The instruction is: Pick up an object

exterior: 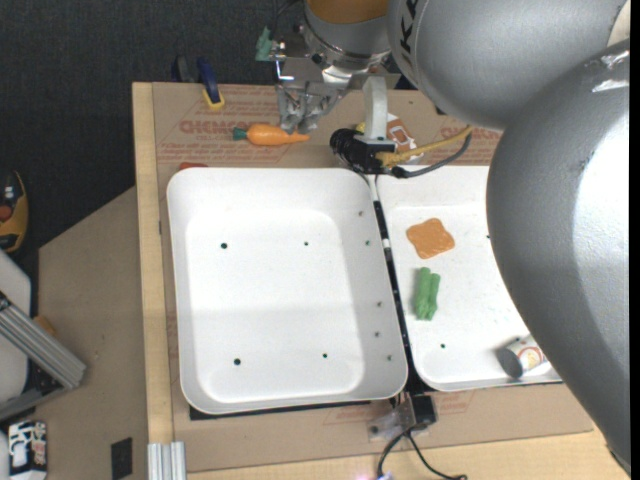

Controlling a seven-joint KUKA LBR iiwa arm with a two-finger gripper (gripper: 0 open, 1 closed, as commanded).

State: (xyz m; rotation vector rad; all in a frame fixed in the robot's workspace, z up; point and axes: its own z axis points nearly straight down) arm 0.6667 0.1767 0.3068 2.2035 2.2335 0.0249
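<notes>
Grey arm [560,168], carrot [272,136] lying crosswise beyond bins

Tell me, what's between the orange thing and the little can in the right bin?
In the camera view, the green piece lies between the orange piece and the small can, all in the right bin.

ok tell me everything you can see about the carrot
The carrot is a small toy, plastic by the look of it, with an orange body and a green stub of top at its left end. It lies on its side, roughly level across the view, on the brown board behind the left bin, outside both bins. The gripper hangs just above its right end; contact is unclear.
</notes>
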